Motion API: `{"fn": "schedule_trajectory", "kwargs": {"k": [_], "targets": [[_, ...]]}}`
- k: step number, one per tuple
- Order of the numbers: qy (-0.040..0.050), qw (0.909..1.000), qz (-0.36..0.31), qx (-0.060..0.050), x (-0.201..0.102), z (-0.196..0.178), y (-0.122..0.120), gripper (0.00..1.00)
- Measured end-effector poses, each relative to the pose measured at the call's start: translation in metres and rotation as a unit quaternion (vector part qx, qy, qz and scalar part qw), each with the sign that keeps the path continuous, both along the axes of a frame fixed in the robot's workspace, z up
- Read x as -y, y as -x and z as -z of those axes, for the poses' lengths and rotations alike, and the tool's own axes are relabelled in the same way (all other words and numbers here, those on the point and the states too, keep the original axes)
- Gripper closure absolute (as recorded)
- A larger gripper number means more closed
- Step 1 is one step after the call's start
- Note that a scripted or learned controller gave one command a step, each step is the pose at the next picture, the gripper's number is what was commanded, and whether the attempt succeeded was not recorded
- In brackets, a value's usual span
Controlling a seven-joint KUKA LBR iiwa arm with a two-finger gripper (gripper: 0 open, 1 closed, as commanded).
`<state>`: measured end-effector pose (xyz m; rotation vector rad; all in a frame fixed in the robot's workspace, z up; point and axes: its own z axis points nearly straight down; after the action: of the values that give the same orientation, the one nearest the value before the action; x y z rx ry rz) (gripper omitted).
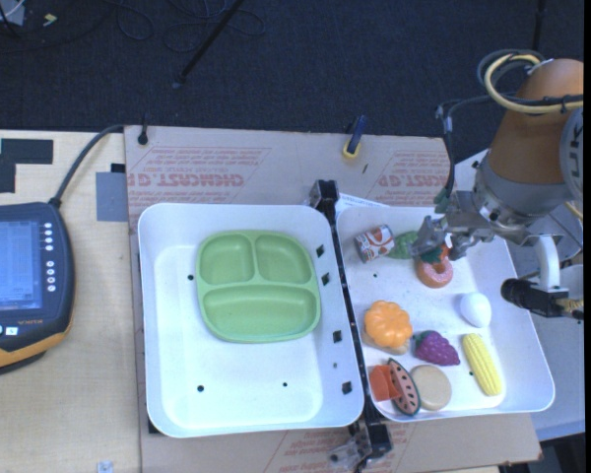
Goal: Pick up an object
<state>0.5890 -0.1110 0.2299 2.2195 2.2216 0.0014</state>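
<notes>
The arm (532, 146) reaches in from the right, its gripper (441, 239) low over the upper part of the right bin (527, 387), right above a pink donut (435, 273) – whether the fingers are spread or closed, and whether anything sits between them, cannot be told from this angle. A green item (406, 245) lies just left of the gripper, partly hidden by it, and a small can (374, 242) lies on its side further left, near the divider between the bins. Below the donut and well apart from it sits an orange pumpkin (387, 325), with purple grapes (436, 347) just to its right and a yellow corn cob (483, 363) beyond those. A white egg (474, 309) rests near the right wall. At the bottom of the bin a watermelon slice (404, 387) leans beside a tan round cookie (433, 387), the two touching. The left bin (167, 382) holds a green divided plate (258, 286), lying flat in its upper half. Left of the bins on the bench – a handheld pendant (20, 284) with a lit screen
</notes>
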Motion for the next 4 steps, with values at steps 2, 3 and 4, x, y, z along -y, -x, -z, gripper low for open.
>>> {"fn": "schedule_trajectory", "kwargs": {"k": [2, 3, 4], "targets": [[-0.0012, 1.0, -0.001, -0.005, -0.079, 0.0, 0.063, 1.0], [-0.0012, 1.0, -0.001, -0.005, -0.119, 0.011, 0.086, 1.0], [-0.0009, 1.0, -0.001, -0.005, -0.156, 0.013, 0.106, 1.0]]}}
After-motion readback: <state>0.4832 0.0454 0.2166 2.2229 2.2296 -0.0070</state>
